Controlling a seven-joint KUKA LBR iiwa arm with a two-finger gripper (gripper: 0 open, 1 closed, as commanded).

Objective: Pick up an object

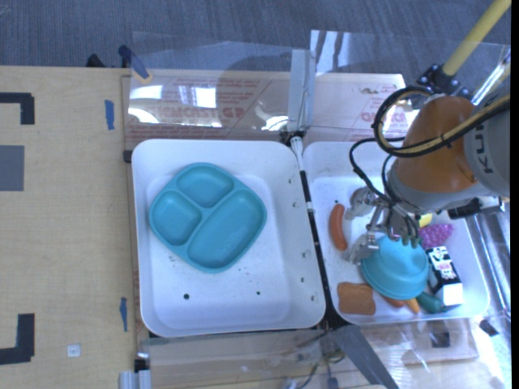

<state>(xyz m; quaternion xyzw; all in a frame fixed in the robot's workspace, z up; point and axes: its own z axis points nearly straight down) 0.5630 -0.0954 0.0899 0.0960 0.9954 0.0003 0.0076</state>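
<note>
My gripper (360, 228) hangs low over the right bin (324, 177), below the orange wrist band. Its two metal fingers (358, 206) stand apart, open, and nothing sits between them. An orange sausage (337, 226) lies just left of the fingertips. A teal bowl (396, 269) sits upside down right beside the gripper, on its near side. Purple grapes (439, 234) lie to the right, partly hidden by the wrist. A brown bread piece (355, 298) and a black-and-white box (444, 277) rest near the front wall.
The left bin (162, 298) holds a blue divided plate (208, 215) in its middle. A raised divider (310, 225) separates the two bins. Black cables loop over the back of the right bin. A small orange and teal toy (418, 303) lies under the bowl's front edge.
</note>
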